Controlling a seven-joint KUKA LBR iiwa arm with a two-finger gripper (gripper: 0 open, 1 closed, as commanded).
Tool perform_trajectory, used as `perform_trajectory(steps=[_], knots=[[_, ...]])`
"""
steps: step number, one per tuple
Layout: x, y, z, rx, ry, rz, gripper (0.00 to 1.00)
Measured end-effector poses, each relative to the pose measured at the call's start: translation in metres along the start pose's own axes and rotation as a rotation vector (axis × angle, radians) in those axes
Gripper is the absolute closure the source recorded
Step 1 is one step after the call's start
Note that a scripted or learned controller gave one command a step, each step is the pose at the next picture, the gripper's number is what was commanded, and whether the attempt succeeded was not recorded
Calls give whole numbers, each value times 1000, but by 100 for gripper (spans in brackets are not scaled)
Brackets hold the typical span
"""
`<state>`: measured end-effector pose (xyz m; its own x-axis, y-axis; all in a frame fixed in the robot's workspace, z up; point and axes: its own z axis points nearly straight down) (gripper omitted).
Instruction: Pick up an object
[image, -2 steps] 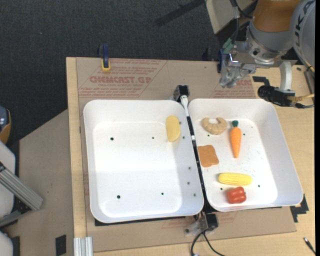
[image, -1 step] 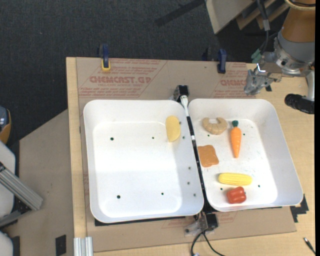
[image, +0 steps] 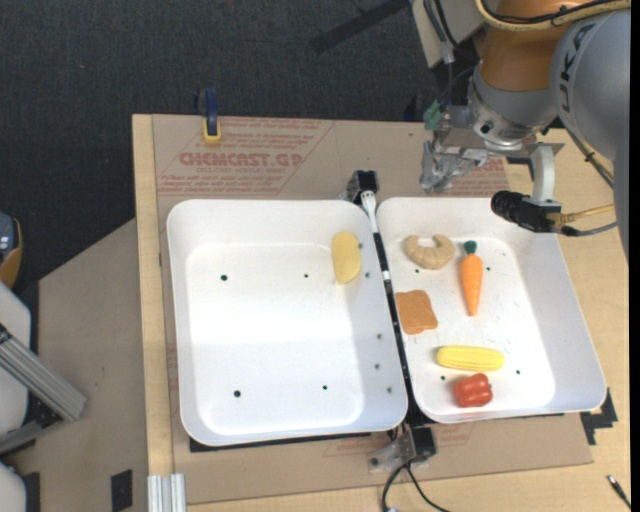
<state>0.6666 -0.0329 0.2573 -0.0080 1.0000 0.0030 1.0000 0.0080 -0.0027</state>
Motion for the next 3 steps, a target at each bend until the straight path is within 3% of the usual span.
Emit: perform_trajectory(steps=[1, 2, 3], knots=[[1, 1, -46, -11, -4, 7, 100], [16, 0, -10, 2, -2, 7, 100], [-69, -1, 2, -1, -5, 15, 100]])
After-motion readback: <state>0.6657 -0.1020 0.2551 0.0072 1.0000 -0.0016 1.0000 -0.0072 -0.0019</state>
